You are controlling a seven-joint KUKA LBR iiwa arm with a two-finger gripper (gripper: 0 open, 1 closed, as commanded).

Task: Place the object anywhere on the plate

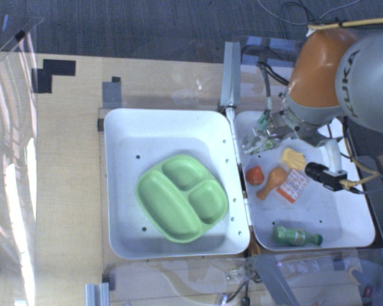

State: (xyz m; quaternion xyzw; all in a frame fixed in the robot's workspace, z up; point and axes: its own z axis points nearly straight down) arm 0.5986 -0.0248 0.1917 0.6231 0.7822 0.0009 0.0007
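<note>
Your gripper (258,134) hangs low over the far left corner of the right bin (354,231). You cannot tell how it stands, because it is small and blurry here. You cannot tell if it touches anything.

Just beside it, nearer you, lie a yellow corn cob (293,159), a red tomato (255,174) and a brown drumstick (272,182). Next to those is a red and white packet (293,185). Farther off, by the near wall, lies a green bottle (296,236).

To the gripper's left, past the bin walls, the green plate (182,198) sits in the left bin (124,171).
</note>
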